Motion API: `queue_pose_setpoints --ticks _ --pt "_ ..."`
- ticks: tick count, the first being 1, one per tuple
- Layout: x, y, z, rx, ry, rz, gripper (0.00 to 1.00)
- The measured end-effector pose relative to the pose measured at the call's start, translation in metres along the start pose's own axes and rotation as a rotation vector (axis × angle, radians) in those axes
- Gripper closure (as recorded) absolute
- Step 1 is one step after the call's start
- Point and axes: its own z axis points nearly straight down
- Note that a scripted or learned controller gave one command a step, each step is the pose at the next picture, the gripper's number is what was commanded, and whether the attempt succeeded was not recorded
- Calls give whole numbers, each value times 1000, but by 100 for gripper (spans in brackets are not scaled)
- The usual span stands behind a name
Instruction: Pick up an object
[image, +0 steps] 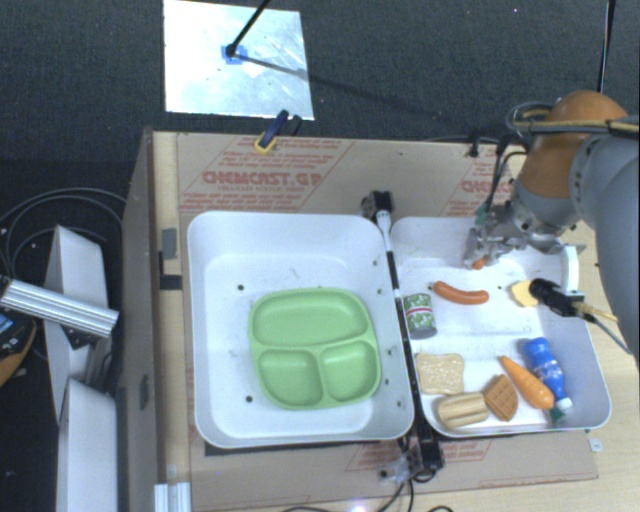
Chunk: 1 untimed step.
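The gripper (484, 255) hangs low over the far end of the right bin (432, 243), with the arm coming in from the right, so it is working the bin where all the loose things lie. Whether the jaws are released or clenched I cannot tell, as the wrist hides them from above. A small orange-red bit (478, 264) sits right at the tip, too small to name and not clearly gripped. The likeliest target, by my reading, is the sausage (460, 294). It lies flat on the bin floor just nearer the camera than the gripper, apart from its neighbours and easy to straddle. A pale yellow piece (521, 293) lies to its right, and a small green can (418, 315) stands against the wall shared by the two bins. That spot is awkward, since one side leaves little room for a jaw. Along the near edge the things crowd together: a cracker (440, 372), a bread roll (462, 410), a waffle (502, 397), a carrot (527, 383) and a blue bottle (545, 367), some of them touching, so a grab there risks nudging two at once. The left bin (230, 250) holds a green divided plate (315, 345), well apart from the arm. I judge the pick not yet made — nothing is lifted off the bench (300, 170).
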Motion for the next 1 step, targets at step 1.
queue_pose_setpoints --ticks 1 --pt "86 -61 -91 -15 1 -3 100"
